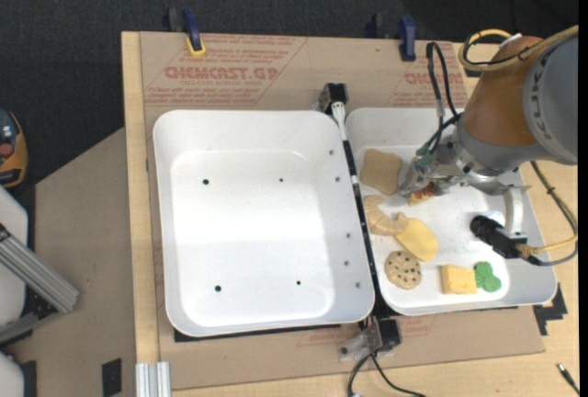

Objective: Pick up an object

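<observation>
Arm: grey arm with orange band [514, 106], low over the right shallow white bin [528, 289].
Gripper [430, 176]: fingers' spread cannot be told.
Nearest thing: tan bread-like slice [381, 171], just beside the gripper.
Others: yellow banana-like piece [418, 240], round brown cookie [402, 270], yellow block [457, 279].
Advice: centre over one item, descend straight, close squarely, avoid the wall.

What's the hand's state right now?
Hand: low in the right bin, near the bread slice; open or closed cannot be told.
</observation>
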